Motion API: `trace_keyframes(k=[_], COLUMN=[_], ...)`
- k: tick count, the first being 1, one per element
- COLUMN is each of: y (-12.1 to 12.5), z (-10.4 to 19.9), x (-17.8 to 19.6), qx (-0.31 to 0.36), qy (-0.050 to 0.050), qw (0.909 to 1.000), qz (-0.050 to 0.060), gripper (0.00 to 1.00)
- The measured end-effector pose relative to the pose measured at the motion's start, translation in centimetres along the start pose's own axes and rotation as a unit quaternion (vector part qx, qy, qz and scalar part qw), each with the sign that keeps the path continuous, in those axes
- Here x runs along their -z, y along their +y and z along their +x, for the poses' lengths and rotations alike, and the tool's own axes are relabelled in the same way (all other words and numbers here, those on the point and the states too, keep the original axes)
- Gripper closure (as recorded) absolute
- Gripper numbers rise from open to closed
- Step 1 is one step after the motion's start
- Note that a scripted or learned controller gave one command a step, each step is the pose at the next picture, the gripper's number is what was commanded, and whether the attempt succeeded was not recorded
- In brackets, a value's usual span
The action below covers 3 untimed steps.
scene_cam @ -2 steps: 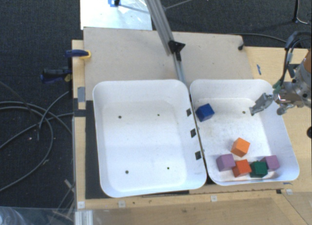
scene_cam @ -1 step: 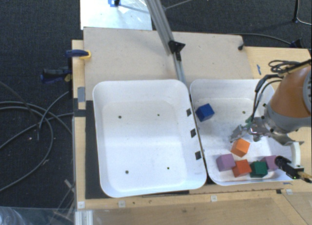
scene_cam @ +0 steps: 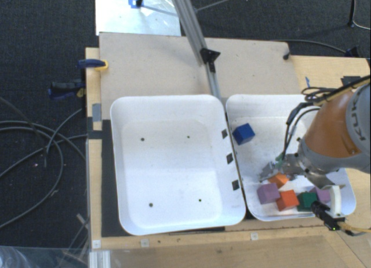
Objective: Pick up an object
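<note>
The right bin (scene_cam: 261, 110) holds several small blocks. A blue block (scene_cam: 243, 133) lies alone near its left wall. At the front sit a purple block (scene_cam: 268, 193), an orange block (scene_cam: 287, 201), a green block (scene_cam: 306, 199) and a pale purple block (scene_cam: 323, 195). A smaller orange piece (scene_cam: 281, 180) lies just behind them. My gripper (scene_cam: 272, 171) is low over the bin's front part, right beside that small orange piece and behind the purple block. The wrist hides part of the cluster.
The left bin (scene_cam: 124, 145) stands beside the right one, with black clips along their shared wall. A slanted metal pole (scene_cam: 191, 23) crosses the back of the bench. The arm's orange band (scene_cam: 333, 130) overhangs the right bin's right side.
</note>
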State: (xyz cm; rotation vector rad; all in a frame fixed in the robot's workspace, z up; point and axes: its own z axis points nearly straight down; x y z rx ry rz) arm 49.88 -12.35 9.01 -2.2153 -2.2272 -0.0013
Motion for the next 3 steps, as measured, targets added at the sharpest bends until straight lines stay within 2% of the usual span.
trace_keyframes(k=[1, 2, 3], y=[0.2, -0.4, 1.4], z=[-0.2, 8.3, 15.6], x=[1.1, 10.4, 10.0], qx=[-0.001, 0.004, 0.004], qy=[-0.001, 0.001, 0.001], qw=[1.0000, 1.0000, 1.0000], qz=[-0.002, -0.004, -0.001], gripper=[1.00, 1.00, 1.00])
